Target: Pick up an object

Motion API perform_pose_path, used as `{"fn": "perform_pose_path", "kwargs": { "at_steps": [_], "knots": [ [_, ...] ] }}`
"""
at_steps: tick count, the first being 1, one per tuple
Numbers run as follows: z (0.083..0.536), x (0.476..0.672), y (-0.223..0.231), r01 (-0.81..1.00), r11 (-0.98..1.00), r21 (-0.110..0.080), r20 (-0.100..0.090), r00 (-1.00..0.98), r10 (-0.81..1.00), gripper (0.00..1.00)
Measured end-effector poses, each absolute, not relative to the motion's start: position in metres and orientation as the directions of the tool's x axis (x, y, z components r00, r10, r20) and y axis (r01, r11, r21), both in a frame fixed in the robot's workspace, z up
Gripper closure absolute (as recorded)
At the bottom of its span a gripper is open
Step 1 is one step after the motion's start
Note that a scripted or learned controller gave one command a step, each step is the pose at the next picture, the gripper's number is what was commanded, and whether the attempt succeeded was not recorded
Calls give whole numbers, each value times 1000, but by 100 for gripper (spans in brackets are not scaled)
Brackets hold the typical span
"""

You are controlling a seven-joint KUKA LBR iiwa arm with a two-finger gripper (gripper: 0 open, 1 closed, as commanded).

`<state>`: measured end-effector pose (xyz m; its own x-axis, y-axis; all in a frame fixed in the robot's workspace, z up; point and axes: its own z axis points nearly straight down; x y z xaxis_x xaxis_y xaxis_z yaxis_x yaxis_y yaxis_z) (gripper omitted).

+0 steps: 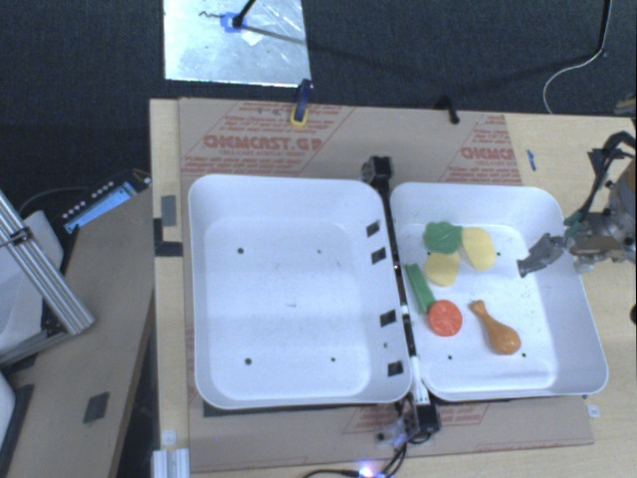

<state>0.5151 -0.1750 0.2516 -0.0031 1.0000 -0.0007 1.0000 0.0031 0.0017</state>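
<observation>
The arm (612, 202) reaches in from the right edge, with little more than its wrist end in view, held low and pointing left. The gripper (537, 255) at its tip angles down and to the left, dark grey; its finger spacing cannot be made out.

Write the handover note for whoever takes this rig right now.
Gripper: over the right bin's right side, holding nothing that can be seen.
Things: all in the right bin, toward its left: green piece, two yellow pieces, green stick, red disc, orange drumstick.
Left bin: beside it on the bench.
Done: nothing lifted.
Left: grasp one item and raise it.
</observation>
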Motion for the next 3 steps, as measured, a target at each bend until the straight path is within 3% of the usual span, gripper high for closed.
{"fn": "perform_pose_path", "kwargs": {
  "at_steps": [1, 2, 3],
  "knots": [
    [263, 516, -175, 1000, 7, 5, -2, -7, 1000, 100],
    [114, 488, -116, 1000, 7, -14, 7, -7, 1000, 100],
    [92, 549, -82, 1000, 9, 5, 0, -9, 1000, 100]
  ]
}}
